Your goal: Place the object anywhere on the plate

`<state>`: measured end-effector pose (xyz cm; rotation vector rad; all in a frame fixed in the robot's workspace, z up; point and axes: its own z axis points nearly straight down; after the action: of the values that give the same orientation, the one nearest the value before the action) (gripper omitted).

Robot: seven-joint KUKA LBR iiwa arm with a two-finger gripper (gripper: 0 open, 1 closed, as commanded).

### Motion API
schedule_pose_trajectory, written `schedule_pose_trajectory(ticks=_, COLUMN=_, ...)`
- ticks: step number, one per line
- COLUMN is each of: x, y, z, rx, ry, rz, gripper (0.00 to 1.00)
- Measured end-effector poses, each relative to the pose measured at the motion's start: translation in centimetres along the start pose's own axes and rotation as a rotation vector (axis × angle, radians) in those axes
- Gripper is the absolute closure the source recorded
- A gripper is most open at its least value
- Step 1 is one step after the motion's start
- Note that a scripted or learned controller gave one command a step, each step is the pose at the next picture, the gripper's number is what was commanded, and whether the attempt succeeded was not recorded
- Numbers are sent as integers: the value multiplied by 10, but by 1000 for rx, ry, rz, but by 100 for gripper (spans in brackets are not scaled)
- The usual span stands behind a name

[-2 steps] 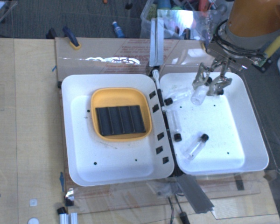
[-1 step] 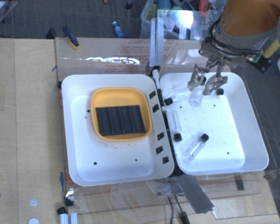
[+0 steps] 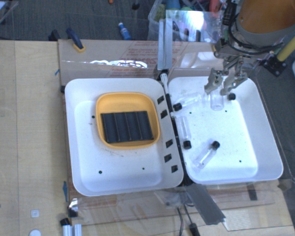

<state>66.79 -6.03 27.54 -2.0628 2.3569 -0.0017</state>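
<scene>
The pincer (image 3: pixel 221 85) hangs at the twelve o'clock end of the right white bin (image 3: pixel 265 132), fingers parted, nothing visibly between them. A clear plastic vial (image 3: pixel 216 102) lies just below its tips. Other clear, black-capped vials (image 3: pixel 207 154) lie toward six o'clock. The yellow square plate (image 3: pixel 102 104), bearing a black ribbed block (image 3: pixel 127 127), sits in the left bin (image 3: pixel 83 166). Judged step: the pick, not yet secured. Next: descend, close on a vial, carry toward nine o'clock.

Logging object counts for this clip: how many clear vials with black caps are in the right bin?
3 clearly: one vial near the bin's front, one by the left wall, one toward the back. A possible fourth beneath the pincer is too faint to confirm.
</scene>
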Motion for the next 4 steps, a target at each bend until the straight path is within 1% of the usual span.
schedule_pose_trajectory(ticks=1, x=-10, y=3, z=48, rx=-9, ry=0, rz=-307, gripper=100)
schedule_pose_trajectory(ticks=2, x=-33, y=5, z=25, rx=-3, ry=-1, rz=-550, gripper=100)
schedule_pose_trajectory(ticks=3, x=-30, y=6, z=76, rx=-12, ry=-3, rz=-778, gripper=100)
schedule_pose_trajectory(ticks=4, x=-46, y=8, z=57, rx=-5, ry=-2, rz=-966, gripper=100)
